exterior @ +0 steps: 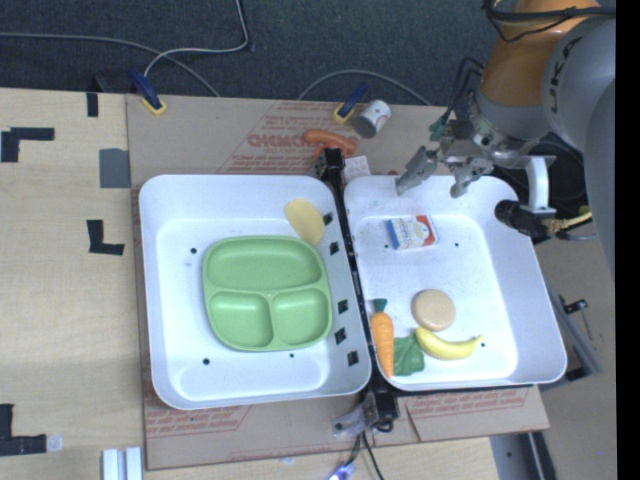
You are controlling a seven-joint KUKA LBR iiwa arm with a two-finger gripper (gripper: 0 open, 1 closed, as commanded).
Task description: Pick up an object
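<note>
My gripper (437, 176) hangs over the far edge of the right bin (520, 298), its two grey fingers spread open with nothing between them. Just below it lies a small white carton with red and blue print (411, 233) on the bin floor. Nearer the front of that bin are a round tan cookie (434, 309), a yellow banana (447, 345) and an orange carrot with green leaves (383, 340). The left bin (165, 268) holds a green divided plate (268, 293) and a pale yellow lemon-like piece (305, 220).
A hot dog toy (330, 140) and a small grey cylinder (372, 117) lie on the cardboard behind the bins. Blue-yellow clamps (148, 92) sit at the cardboard's back edge. A black divider clip strip (345, 268) runs between the bins.
</note>
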